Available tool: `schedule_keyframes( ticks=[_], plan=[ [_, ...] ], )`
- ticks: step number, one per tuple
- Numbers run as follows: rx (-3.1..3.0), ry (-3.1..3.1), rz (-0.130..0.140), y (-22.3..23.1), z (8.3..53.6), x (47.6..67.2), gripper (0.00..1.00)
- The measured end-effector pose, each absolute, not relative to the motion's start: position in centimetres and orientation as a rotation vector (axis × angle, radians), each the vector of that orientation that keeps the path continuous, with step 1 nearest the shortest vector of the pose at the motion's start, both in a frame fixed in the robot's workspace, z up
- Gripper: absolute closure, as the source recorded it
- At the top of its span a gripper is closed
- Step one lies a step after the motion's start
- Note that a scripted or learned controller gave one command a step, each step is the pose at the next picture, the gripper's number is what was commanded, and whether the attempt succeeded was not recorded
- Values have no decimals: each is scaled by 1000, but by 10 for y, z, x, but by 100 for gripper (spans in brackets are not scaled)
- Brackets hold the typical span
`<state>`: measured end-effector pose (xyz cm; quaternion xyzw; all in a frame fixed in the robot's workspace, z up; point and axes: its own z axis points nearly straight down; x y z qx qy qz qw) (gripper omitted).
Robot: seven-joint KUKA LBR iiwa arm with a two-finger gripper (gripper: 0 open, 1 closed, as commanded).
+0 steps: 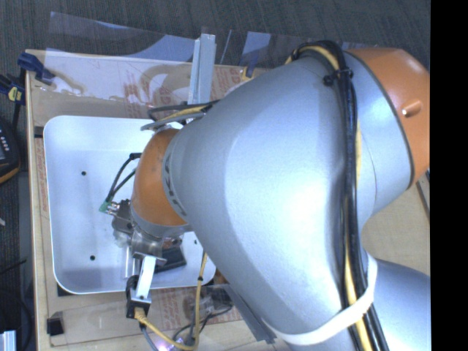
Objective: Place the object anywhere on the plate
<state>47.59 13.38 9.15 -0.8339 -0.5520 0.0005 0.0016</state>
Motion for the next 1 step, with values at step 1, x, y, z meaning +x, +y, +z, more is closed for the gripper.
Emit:
schedule_keyframes(
  ticks=[1],
  plan=[
    [-3033, -809, 9, 161, 169, 519, 100]
  ],
)
